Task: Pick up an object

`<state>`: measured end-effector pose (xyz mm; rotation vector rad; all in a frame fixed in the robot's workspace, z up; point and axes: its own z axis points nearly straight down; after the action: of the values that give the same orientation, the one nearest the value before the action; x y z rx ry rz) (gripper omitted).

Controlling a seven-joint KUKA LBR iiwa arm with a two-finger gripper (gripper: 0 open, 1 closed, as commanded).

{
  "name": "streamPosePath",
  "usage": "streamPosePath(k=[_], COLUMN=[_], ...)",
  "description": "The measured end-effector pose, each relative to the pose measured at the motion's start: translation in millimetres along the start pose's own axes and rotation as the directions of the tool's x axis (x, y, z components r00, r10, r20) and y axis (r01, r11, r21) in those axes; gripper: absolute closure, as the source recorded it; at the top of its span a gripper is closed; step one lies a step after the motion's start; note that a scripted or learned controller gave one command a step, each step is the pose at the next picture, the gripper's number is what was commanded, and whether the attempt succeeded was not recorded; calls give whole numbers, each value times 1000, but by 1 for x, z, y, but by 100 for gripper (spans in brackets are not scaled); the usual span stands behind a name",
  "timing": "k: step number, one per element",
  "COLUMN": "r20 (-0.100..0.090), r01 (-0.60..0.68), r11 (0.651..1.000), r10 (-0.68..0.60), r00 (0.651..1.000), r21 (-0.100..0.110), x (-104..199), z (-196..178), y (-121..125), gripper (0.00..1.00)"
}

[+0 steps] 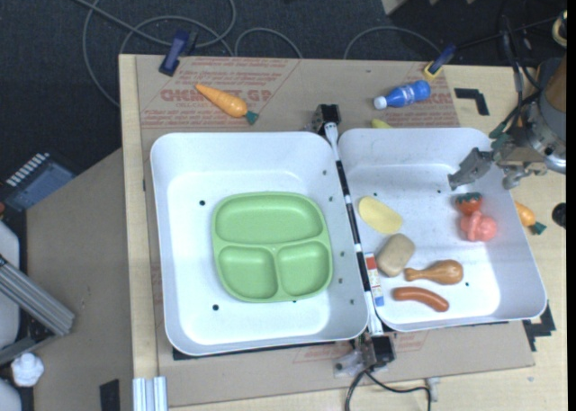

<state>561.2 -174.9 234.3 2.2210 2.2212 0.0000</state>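
Gripper [487, 170] is seen w/ fingers spread apart & nothing between them, held over far-right part of right bin [423, 150], just above pink toy [478, 227], w/ drumstick [436, 272] & sausage [420, 298] lying nearer front.

On the tabletop [135, 220], 2 shallow white bins sit side by side: the left bin [180, 175] holds a green 3-compartment plastic tray [270, 245], and the right bin [423, 153] holds a pale yellow lemon-shaped toy [380, 214], a tan potato-like toy [395, 254], a brown toy drumstick [436, 272], a red-orange toy sausage [420, 298] and a pink and red toy [474, 220]. The grey end effector [490, 169] hangs over the right bin's far right corner, just above the pink and red toy. Beyond the bins lie an orange toy carrot [225, 101] and a blue and white toy bottle [404, 94].
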Motion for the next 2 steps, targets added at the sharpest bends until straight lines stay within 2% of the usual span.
streamPosePath(k=[1, 2], r20=[-3, 0], r01=[3, 1], r11=[1000, 1000], r10=[-3, -1], r00=[1000, 1000], r21=[-2, -3], x=[-44, -45], z=[140, 130], y=[-16, -16], gripper=[0, 100])
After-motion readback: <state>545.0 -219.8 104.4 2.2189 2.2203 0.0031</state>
